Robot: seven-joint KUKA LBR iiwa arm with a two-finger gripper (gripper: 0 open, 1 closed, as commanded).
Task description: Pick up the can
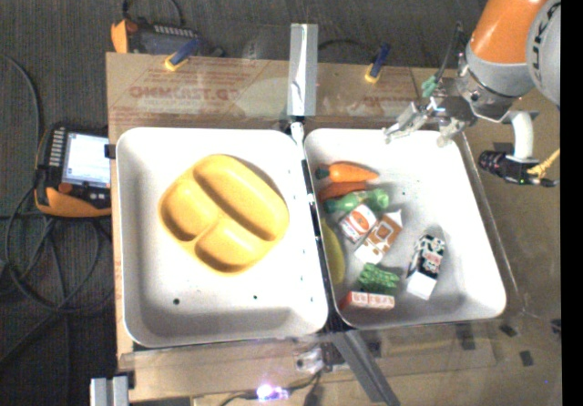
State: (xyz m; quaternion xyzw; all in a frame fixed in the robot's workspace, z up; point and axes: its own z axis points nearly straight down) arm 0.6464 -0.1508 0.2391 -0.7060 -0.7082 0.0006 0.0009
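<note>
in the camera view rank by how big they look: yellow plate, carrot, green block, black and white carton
Largest to smallest:
1. yellow plate, by far
2. carrot
3. black and white carton and green block look about alike, so no ranking between them.

The can (356, 224) is small, with an orange and white label. It lies on its side, tilted, inside the right bin. It is well apart from the pincer (424, 121), lower in the view and to its left.
</note>
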